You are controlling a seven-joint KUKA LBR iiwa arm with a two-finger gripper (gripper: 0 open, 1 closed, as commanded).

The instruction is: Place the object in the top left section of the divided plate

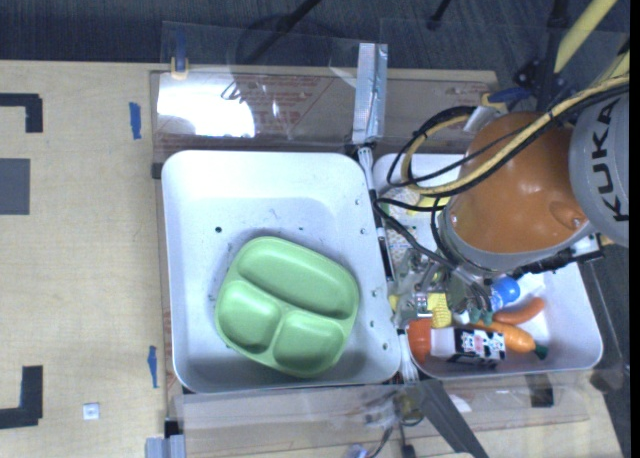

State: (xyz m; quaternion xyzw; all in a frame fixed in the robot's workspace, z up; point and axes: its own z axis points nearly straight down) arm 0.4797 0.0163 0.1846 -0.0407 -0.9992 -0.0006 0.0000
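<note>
Pale wood makes up the bench (80,246), marked at its left with dark squares and bits of blue tape. On it sits the left white bin (190,196), and in that bin lies the green divided plate (288,304), turned at an angle, with one large section toward the upper side and two smaller sections toward the lower side; all three sections look bare. A clear plastic panel (270,101) stands behind this bin, and a silvery taped post (369,91) rises at the seam between the two bins. To the right, the right white bin (575,341) is largely covered by the arm (515,186), which comes in from the right edge with its orange band bulging over the bin and yellow and black cables (430,161) looping off its left side. The wrist points down into the near left part of the right bin, and the hand (440,291) is buried in a cluster of wiring and small items, so whether it is spread or closed, or has hold of anything, cannot be told. Crowded just below it are a yellow corn-like piece (432,301), a red and white item (420,338), a black-and-white cow-patterned box (478,344), an orange carrot (512,336) and a blue-capped piece (506,293), all lying close together in the right bin, well apart from the plate.
</note>
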